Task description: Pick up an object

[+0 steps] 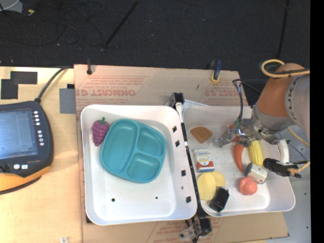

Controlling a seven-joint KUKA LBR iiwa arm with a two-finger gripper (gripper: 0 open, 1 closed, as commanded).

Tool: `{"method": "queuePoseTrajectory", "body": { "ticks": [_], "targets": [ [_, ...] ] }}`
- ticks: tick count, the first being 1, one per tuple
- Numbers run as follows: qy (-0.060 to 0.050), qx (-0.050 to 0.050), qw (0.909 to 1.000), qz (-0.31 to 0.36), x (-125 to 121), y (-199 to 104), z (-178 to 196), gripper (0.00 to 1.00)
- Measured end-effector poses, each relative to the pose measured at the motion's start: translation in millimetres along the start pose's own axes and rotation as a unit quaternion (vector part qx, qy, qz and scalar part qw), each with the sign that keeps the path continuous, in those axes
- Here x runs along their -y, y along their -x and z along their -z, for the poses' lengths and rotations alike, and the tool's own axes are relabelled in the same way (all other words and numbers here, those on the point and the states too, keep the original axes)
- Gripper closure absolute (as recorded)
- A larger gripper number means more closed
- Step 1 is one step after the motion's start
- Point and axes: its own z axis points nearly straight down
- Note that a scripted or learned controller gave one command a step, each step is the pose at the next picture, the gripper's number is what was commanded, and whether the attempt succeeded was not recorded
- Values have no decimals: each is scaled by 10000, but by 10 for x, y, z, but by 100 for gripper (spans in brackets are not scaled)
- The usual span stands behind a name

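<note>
My claw (237, 134) hangs low in the right bin (283, 204), spread, gripping nothing, just left of the carrot (238, 157) and corn (255, 152). Nothing lifted; the whole pick remains.

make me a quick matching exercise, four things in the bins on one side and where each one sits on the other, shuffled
Things:
1. grapes
2. teal plate
3. black object
4. cracker

Places:
A. middle of the left bin
B. top left of the right bin
C. upper left corner of the left bin
D. bottom edge of the right bin

Pairs: 1-C, 2-A, 3-D, 4-B
</note>
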Motion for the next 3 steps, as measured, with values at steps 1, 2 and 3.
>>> {"method": "queuePoseTrajectory", "body": {
  "ticks": [1, 2, 3],
  "targets": [
    [-104, -3, 9999, -20, -309, -364, -11, 0],
    [-97, -18, 10000, -15, -301, -997, -37, 0],
    [-38, 2, 10000, -30, -322, -668, -16, 0]
  ]
}}
